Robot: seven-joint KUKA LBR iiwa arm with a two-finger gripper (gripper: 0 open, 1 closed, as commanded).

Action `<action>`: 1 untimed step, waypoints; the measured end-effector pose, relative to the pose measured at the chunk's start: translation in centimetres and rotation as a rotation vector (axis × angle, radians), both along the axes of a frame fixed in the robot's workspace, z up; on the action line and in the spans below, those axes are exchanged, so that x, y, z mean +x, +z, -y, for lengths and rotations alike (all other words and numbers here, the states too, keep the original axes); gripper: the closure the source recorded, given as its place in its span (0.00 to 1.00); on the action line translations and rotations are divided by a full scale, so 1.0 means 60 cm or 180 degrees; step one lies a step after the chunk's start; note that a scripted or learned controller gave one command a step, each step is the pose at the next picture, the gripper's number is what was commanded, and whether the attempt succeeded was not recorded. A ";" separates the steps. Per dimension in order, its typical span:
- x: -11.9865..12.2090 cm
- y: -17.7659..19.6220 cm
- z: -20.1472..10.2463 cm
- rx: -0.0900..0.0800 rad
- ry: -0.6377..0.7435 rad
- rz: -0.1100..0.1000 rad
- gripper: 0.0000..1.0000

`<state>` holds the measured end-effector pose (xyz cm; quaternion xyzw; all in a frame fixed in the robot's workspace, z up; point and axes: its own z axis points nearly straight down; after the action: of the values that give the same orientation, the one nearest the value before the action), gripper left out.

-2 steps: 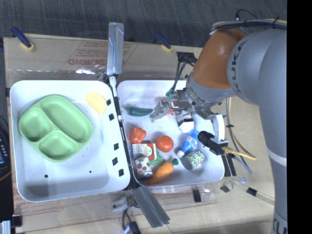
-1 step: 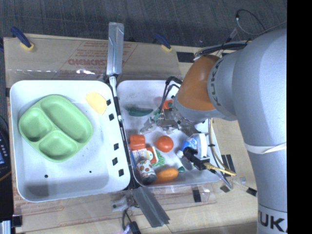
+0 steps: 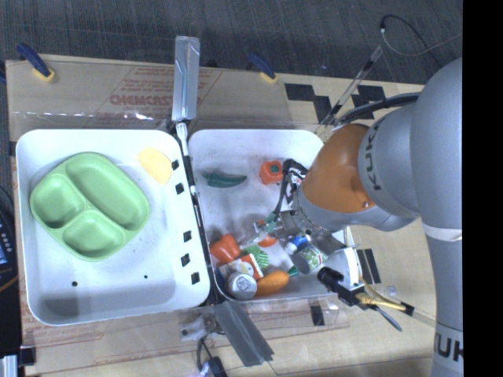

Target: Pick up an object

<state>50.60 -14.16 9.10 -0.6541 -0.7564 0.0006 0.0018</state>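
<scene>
From the camera view above the bench, the arm leans in from the right over the right bin, its orange band hanging above a cluster of small items crowded into that bin's near corner. The gripper sits low among them, but whether it is released or clenched on anything cannot be told, since the wrist hides that part. Nearest to it lies a small bottle with a blue cap, tilted on its side, just beside an orange carrot, a can and a red-orange pepper. Farther back a dark green pepper lies well apart. The left bin bears a green divided plate and a yellow piece. The bottle looks light, stiff and likely smooth, so it may roll or slip; a grip across its middle body seems safest.
</scene>
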 end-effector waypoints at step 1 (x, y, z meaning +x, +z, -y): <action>0.035 0.002 0.065 0.0022 -0.0909 -0.0004 0.00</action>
<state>52.68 -18.08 9.22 -0.7550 -0.6557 -0.0018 0.0045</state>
